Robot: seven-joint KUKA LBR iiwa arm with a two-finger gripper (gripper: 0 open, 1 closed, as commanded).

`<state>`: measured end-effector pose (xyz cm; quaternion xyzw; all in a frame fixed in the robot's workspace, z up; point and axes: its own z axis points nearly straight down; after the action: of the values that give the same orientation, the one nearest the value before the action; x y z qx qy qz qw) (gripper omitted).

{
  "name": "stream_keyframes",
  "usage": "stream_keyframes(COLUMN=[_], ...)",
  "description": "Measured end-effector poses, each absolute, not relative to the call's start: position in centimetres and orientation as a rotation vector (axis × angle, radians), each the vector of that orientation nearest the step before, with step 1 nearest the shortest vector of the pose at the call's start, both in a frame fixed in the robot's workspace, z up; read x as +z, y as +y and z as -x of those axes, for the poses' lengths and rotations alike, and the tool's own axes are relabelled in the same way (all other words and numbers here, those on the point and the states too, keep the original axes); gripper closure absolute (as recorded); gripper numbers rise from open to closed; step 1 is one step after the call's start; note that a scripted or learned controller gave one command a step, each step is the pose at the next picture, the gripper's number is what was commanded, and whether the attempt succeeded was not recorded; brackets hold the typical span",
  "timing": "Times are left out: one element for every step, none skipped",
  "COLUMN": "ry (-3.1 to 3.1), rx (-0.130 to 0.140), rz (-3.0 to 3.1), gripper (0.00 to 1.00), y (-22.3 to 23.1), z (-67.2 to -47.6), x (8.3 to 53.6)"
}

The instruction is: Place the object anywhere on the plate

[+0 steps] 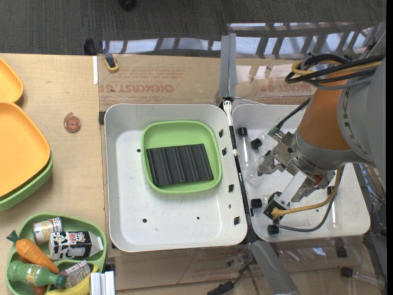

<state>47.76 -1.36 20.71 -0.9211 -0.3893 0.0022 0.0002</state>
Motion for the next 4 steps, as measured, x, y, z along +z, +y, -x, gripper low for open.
stream_keyframes(ry=[-0.953,-0.754,-0.531,-0.32], rx=[0.012,0.01,0.008,0.01], rz=[2.993,3.05,3.097,3.127], gripper=[0.0,0.0,0.0,0.0], y=[2.8,4.1,-1.5,3.8], z=[-47.6,-47.6,-47.7,-47.7], x=[19.0,19.0,19.7,19.0])
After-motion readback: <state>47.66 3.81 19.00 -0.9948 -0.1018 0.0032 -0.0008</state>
